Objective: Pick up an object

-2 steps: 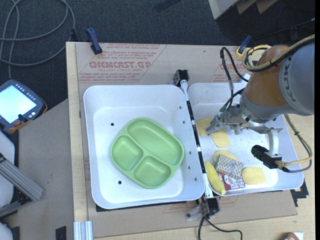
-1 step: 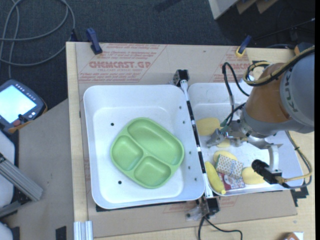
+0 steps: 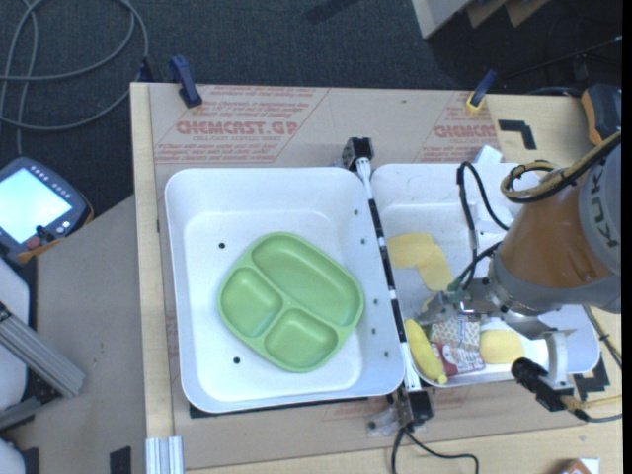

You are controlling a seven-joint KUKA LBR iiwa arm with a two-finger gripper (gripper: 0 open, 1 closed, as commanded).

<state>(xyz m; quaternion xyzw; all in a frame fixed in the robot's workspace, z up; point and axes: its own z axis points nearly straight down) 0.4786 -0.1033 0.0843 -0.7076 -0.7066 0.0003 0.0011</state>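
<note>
A: Claw (image 3: 456,309) status?

B: Down in the right bin (image 3: 395,181), low, at approx 5 o'clock of the frame. Wrist bulk covers it, so can't tell if open or closed. Nothing visibly held, so I'd judge the pick not done yet; grasp + lift both left.

A: Candidates?

B: All crowd the claw. Patterned packet (image 3: 459,344) just beneath it at 6 o'clock, banana (image 3: 426,354) at 7 along the bin's left wall, yellow lemon-like thing (image 3: 501,346) at 4, pale yellow piece (image 3: 419,255) at 11.

A: Obstacles?

B: Clutter mainly: items touch or overlap, bin wall is close. Black cable (image 3: 466,215) loops off the wrist. Left bin (image 3: 178,265) carries a green divided plate (image 3: 290,301), well apart at 9 o'clock. Tabletop (image 3: 247,126) beyond.
</note>
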